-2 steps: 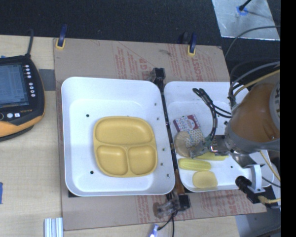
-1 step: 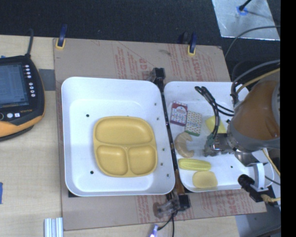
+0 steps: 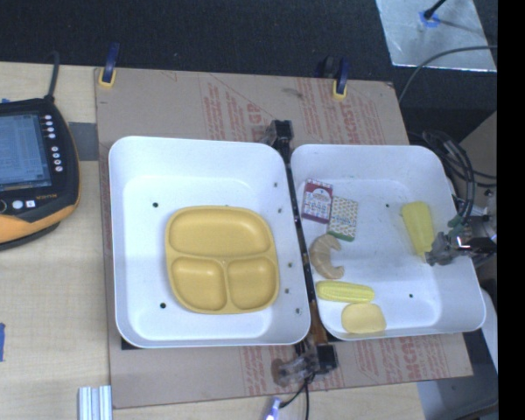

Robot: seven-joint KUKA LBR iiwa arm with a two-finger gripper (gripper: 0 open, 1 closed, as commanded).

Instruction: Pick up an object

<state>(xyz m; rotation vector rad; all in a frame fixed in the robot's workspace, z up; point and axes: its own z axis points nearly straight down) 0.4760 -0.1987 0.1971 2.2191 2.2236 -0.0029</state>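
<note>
Gripper (image 3: 439, 254) at right bin (image 3: 381, 159) three o'clock rim, finger state cannot tell; yellow block (image 3: 417, 226) just beside at eleven o'clock. Risk, judged: descent clips bin wall, nudges block away

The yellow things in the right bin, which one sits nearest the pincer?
The upright yellow block by the bin's right wall, just left of the pincer. The yellow bar and rounded yellow piece lie near the front-left corner.

Red printed lettering runs across the cardboard sheet (image 3: 245, 94) beneath the bins, too blurred to read; the pendant screen (image 3: 13, 151) text likewise.
</note>
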